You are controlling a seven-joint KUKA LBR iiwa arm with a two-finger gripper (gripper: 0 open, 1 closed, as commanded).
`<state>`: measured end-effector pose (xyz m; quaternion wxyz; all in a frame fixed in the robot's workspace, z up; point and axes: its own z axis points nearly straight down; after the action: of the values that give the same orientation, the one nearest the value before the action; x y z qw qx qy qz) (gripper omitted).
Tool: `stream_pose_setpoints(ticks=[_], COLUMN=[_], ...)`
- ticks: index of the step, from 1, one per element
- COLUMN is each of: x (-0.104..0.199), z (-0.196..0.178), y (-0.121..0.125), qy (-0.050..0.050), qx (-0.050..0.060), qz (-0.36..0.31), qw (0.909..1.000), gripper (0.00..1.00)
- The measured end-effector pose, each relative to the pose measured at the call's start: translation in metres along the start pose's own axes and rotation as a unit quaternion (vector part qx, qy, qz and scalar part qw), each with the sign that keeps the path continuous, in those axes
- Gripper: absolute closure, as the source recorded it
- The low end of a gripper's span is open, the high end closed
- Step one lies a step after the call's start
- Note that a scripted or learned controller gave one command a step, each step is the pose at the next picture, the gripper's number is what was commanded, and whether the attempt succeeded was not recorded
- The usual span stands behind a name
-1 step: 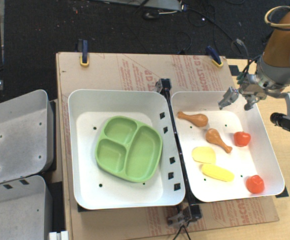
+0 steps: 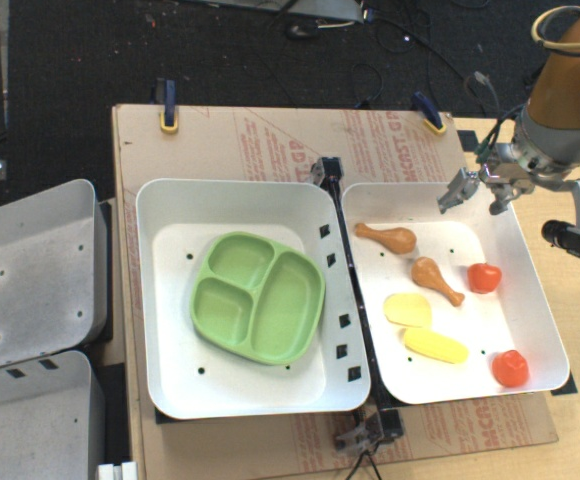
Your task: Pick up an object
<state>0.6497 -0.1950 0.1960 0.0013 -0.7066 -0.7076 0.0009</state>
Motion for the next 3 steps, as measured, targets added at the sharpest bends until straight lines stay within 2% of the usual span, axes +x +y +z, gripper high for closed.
stream_pose_setpoints(ticks=[1, 2, 3], x=[0.003, 0.004, 0.004], z=[0.067, 0.109, 0.098], y=[-0.002, -0.003, -0.002], qy=[0.001, 0.0, 0.0], qx=[0.003, 0.001, 0.0], qz=[0.0, -0.001, -0.002], qw=[1.0, 1.0, 1.0], gripper=[0.0, 0.0, 1.0])
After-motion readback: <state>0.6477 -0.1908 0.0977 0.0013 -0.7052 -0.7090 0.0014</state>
